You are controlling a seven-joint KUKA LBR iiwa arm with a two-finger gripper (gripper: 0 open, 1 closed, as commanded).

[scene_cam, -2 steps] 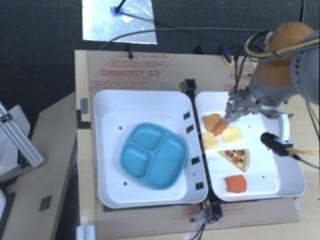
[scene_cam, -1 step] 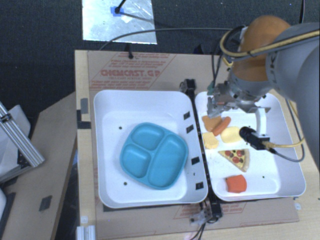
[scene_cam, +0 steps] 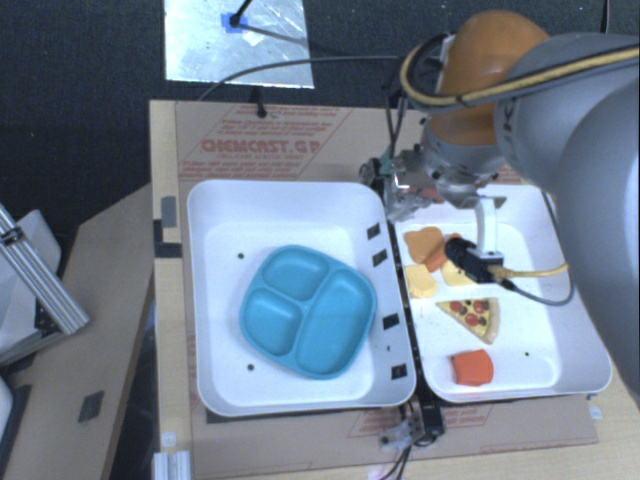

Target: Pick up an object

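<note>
1. Where the grey arm ends, the gripper hangs over the far left corner of the right bin, close to the wall shared with the left bin. Open or closed: cannot tell, as the tip is lost in metal parts and glare.
2. Nearest the gripper is a tan-orange piece, just on its camera side, flat on the bin floor. Cannot tell if it touches the gripper.
3. A small red-orange piece lies against the tan piece's near right edge.
4. Next out is a pale yellow wedge, on the camera side of the tan piece and close to the shared wall.
5. A second yellow piece lies right of the wedge, partly covered by robot hardware.
6. Farther toward the camera is a pizza slice, with its tip pointing left and its crust to the right, apart from the yellow pieces.
7. Farthest from the gripper in that bin is an orange-red block, near the front wall.
8. Across the shared wall, left of the gripper and well apart, a blue divided plate with three compartments sits mid-floor in the left bin.
9. A cardboard sheet with red print lies under both bins.
</note>
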